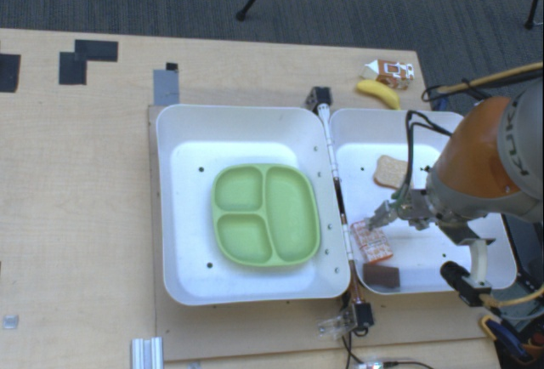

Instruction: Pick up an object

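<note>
**Claw lowered beside a crinkled packet in the right bin**

Two shallow white bins of smooth moulded plastic are set side by side on a pale wooden desk (76, 214). In the left bin (183, 189) a matte light-green plate (265, 215) is laid flat; it is rounded at the corners and divided into three compartments.

In the right bin (357, 146) three things are seen: a tan, rounded slab like a slice of bread (389, 171) near the far wall, a small flat packet (372, 241) with a red-and-white printed, wrinkled surface, and a dark brown block (382, 276) by the near wall, just beside the packet.

The metallic claw (380, 215) is held low over the right bin, its tip just above the packet's far end. Whether it is wide or narrow cannot be told, and nothing is seen gripped in it.

Beyond the bins, a yellow banana (377, 93) and a small carton (391, 70) are left on the desk.
</note>
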Controlling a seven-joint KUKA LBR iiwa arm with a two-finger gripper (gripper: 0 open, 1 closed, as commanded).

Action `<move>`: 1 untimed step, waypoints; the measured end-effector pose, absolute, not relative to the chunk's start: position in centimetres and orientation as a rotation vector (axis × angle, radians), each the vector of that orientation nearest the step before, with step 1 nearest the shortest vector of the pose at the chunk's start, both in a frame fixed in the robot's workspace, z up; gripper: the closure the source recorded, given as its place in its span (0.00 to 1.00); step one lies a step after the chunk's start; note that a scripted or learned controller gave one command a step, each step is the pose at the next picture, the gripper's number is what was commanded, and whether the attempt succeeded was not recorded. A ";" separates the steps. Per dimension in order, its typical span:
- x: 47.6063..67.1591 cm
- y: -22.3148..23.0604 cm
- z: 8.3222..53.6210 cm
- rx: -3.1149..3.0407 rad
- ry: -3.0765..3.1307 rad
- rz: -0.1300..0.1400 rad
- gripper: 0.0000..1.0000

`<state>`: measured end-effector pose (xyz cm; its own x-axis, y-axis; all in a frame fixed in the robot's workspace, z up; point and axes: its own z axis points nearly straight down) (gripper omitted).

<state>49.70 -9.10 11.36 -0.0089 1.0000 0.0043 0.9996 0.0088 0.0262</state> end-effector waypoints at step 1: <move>49.4 -8.9 9.1 2.209 2.217 0.026 0.00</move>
<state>49.37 -8.95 9.06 -0.0036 1.0000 0.0033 0.9998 0.0035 0.0198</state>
